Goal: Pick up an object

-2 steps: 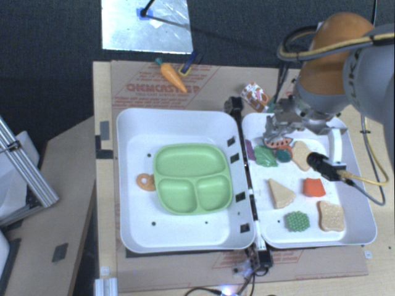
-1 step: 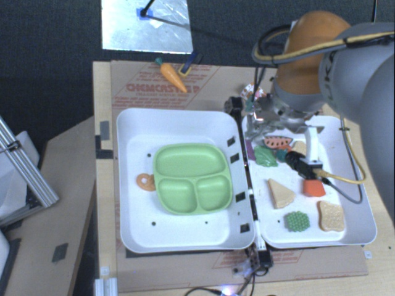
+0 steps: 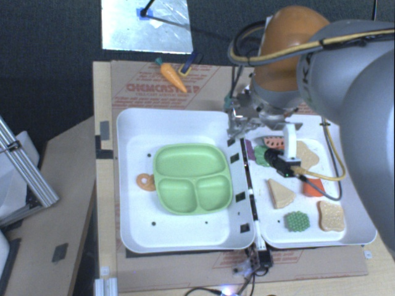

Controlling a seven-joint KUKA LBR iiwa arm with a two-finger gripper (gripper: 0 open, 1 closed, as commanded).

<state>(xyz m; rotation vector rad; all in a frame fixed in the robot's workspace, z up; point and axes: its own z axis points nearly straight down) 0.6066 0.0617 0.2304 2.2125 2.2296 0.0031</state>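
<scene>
My gripper [image 3: 239, 126] hangs below the orange band of the arm, over the far end of the divider between the two bins. Just to its right in the right bin [image 3: 355, 227] lie a watermelon slice [image 3: 273, 143], a purple piece [image 3: 249, 148] and a dark green piece [image 3: 261, 156]. Closer to the front are a tan wedge [image 3: 281, 193], a green broccoli-like lump [image 3: 297, 221], a toast slice [image 3: 331, 216], an orange-red piece [image 3: 312, 187] and a beige piece [image 3: 307, 155]. Nothing shows in the gripper's grasp.
The left bin [image 3: 133, 221] holds a green divided plate [image 3: 189, 177] and a small orange ring [image 3: 145, 182]. A toy carrot [image 3: 173, 77] lies on the cardboard behind the bins. A cable [image 3: 333, 165] loops from the arm over the right bin.
</scene>
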